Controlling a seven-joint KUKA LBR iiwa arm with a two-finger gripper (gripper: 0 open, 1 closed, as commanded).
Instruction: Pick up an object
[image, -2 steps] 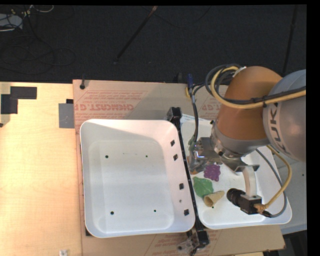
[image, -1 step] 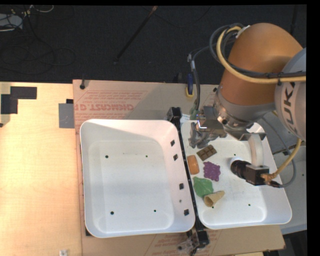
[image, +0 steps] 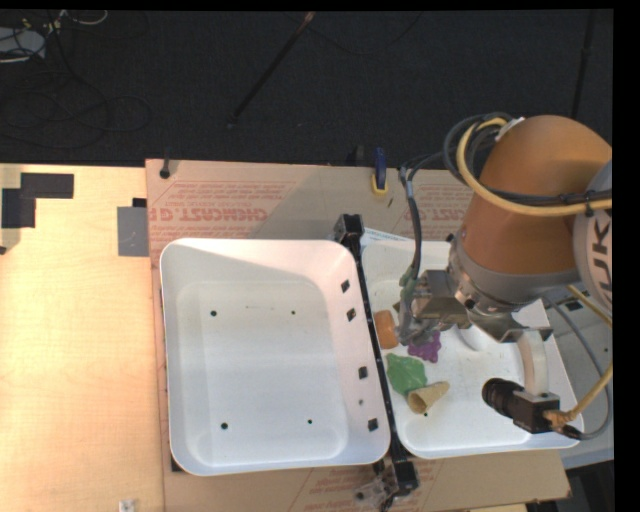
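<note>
Four small things are lying close together in the right bin (image: 470, 432): an orange piece (image: 384, 328), a purple toy (image: 428, 348), a green toy (image: 406, 373) and a tan cone (image: 428, 397); the gripper (image: 425, 318) is hanging just over the purple toy; because they are crowding, it may be bumping a neighbour or grabbing two; I cannot tell if it is open, shut or holding anything.

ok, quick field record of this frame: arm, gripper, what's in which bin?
arm: reaches in from the right, over the right bin
gripper: low in the right bin, just above the purple piece
right bin contents: orange piece, purple piece, green piece, tan cone, clustered near its left wall
left bin: white, adjoining the right bin
</note>
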